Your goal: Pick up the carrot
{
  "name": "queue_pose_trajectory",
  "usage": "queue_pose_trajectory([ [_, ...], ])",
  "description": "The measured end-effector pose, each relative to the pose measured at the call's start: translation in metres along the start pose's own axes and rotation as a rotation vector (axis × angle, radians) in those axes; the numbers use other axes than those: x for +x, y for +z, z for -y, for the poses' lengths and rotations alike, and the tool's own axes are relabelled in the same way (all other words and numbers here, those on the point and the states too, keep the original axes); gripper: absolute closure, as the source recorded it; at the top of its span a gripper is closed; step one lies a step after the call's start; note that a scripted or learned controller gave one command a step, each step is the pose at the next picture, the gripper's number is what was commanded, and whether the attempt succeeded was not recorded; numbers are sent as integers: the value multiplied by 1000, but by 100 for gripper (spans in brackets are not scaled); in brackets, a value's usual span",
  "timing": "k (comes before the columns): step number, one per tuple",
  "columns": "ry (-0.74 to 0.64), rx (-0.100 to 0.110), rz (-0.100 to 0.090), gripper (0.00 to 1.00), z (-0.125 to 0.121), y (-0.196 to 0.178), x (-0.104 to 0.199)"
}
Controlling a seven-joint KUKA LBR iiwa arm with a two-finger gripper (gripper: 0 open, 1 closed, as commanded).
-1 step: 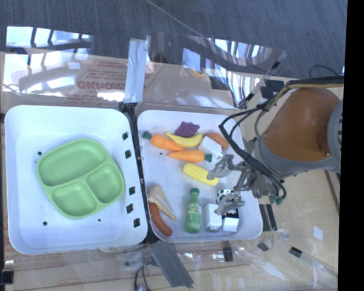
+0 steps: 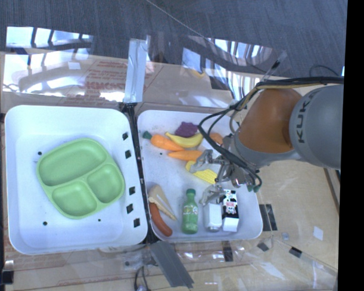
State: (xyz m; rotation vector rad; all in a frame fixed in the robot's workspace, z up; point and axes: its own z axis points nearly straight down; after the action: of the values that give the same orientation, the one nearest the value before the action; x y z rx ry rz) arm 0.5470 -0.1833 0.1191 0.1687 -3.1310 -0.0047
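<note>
A table carries 2 shallow white bins side by side. The left bin holds a green plate with 3 compartments.

The right bin holds toy food. Using the banana as landmark: it lies near the bin's far wall, with a purple item touching its far side. The carrot lies just left of the banana, touching it, its green end pointing at the left bin. A second carrot lies just on the near side of the banana. Corn sits nearer and to the right. Well toward the near wall stand a green bottle, a cone, a sausage and a milk carton.

The grey arm reaches in from the right. Its tool hangs over the corn, right of the carrot and apart from it. Its fingers look spread apart, nothing clamped between them.
</note>
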Motion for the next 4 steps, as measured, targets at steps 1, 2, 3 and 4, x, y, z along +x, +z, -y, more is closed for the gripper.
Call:
queue_pose_trajectory([
  [1,15,1,7,0,-31,25,-61],
  [2,9,5,11,100,-31,13,-62],
  [3,54,6,19,100,-74,-118,-27],
  [4,-90,8,13,100,-32,-186,33],
])
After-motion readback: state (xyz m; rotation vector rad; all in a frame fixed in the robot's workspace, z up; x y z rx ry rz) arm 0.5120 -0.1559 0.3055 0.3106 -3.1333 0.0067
